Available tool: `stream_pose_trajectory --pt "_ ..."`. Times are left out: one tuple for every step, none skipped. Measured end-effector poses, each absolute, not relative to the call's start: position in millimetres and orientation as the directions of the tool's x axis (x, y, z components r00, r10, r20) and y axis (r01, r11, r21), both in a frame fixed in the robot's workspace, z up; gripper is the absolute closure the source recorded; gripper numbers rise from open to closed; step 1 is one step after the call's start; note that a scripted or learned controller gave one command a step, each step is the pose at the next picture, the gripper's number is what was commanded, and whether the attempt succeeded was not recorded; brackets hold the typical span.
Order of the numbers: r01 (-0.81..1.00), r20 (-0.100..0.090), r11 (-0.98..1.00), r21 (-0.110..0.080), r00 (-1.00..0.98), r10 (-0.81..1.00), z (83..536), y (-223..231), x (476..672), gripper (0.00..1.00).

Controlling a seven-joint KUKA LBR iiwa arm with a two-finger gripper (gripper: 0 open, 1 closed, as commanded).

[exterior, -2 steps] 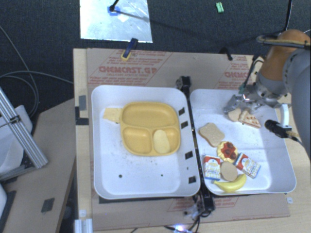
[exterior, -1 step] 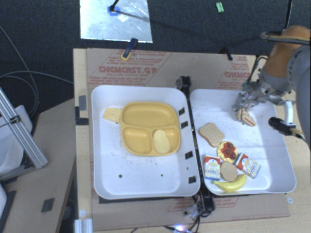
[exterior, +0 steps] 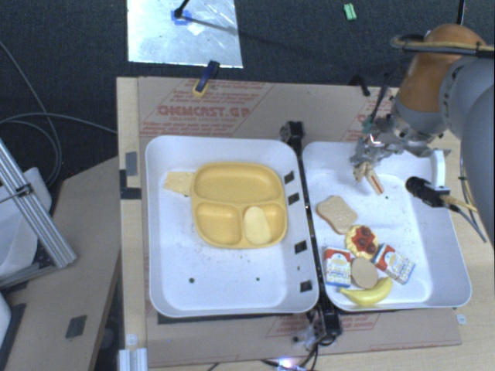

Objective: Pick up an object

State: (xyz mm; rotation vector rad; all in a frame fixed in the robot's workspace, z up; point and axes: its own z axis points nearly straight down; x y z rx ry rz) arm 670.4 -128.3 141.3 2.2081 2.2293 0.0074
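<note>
Jaws [exterior: 370, 168], open-or-closed state unclear, near the right bin's [exterior: 456, 273] far edge, well apart from the bread slice [exterior: 336, 213].

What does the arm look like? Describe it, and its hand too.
The arm is grey and rounded, with a bulbous orange band above the wrist. A thin dark cable loops over that band. The hand is a small metallic grey assembly ending in two slim fingers, with pale tan tips showing below.
</note>
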Motion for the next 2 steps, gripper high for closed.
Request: stream_pose_trajectory --pt "1.0 -0.001 0.0 0.006 0.0 1.0 205.3 -135.2 621.8 1.0" --pt "1.0 0.002 0.009 0.001 -0.009 1.0 206.3 -75.5 605.5 1.0"
